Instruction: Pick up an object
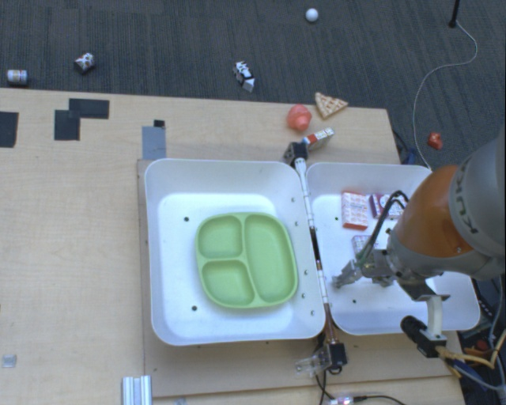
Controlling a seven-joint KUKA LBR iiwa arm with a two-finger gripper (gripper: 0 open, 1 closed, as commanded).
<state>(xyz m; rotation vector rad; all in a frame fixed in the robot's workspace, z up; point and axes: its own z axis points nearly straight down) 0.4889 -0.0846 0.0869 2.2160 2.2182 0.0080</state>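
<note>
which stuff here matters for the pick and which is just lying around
Part of the job:
- end effector, low in the right bin
- red and white packet in that bin
- left bin
- green divided plate in the left bin

Lying about:
- red ball on the bench
- pizza slice toy
- white ball on the carpet

Two white bins sit side by side on the counter [79,237]. The left bin [170,237] holds a green divided plate [247,259] with three compartments, lying flat near its middle. The arm [443,225] reaches into the right bin [340,308] from the right, its gripper [348,275] low over the bin floor near the left wall. A red-and-white packet [356,210] lies at the back of the right bin, apart from the gripper. On the counter behind the bins are a red ball [299,118], a pizza-slice toy [330,104] and a small red-tipped tube [320,138].
</note>
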